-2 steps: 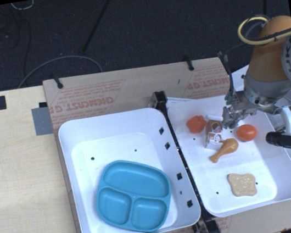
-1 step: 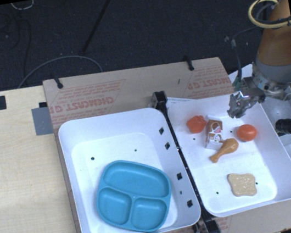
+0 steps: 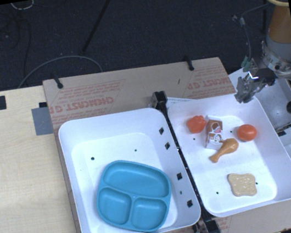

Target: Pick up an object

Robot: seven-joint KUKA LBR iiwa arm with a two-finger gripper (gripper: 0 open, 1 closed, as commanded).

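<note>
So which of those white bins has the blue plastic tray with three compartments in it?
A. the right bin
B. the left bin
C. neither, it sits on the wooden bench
B: the blue divided plastic tray lies in the left white bin, while the right white bin holds the small toy foods.

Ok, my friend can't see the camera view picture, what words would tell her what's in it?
A robot gripper hangs over the right bin's far corner, above toy food. A blue tray lies in the left bin.
</note>
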